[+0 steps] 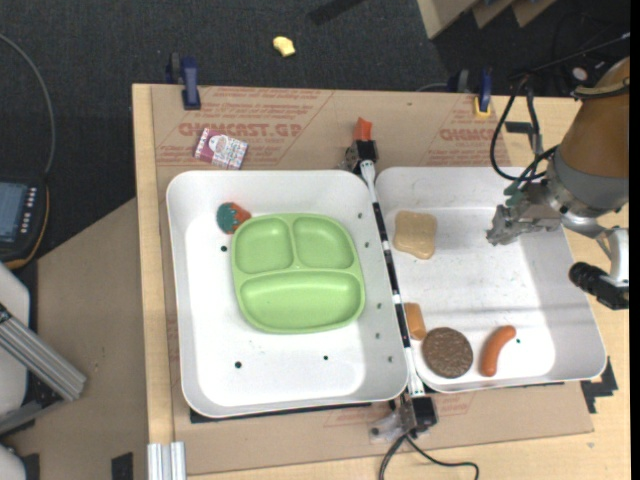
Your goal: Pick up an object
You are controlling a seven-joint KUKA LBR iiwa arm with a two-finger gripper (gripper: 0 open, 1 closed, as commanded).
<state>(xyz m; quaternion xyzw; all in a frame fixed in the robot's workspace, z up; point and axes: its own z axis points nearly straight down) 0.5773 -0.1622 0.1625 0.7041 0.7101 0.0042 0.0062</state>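
Approach stage: nothing grasped yet.
Gripper (503, 225) hangs over the right bin (560, 368); whether its fingers are released or clenched, I cannot tell. Nearest object, the tan bread piece (415, 234), lies apart; next move requires lateral travel and descent.

Cardboard (300, 118) reads "CHEMCAST GP", partly legible.

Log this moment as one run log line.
gripper: over right bin, holds nothing seen | bread slice, sausage, round patty: right bin | green divided plate: left bin

Bright, even overhead light; soft shadows.
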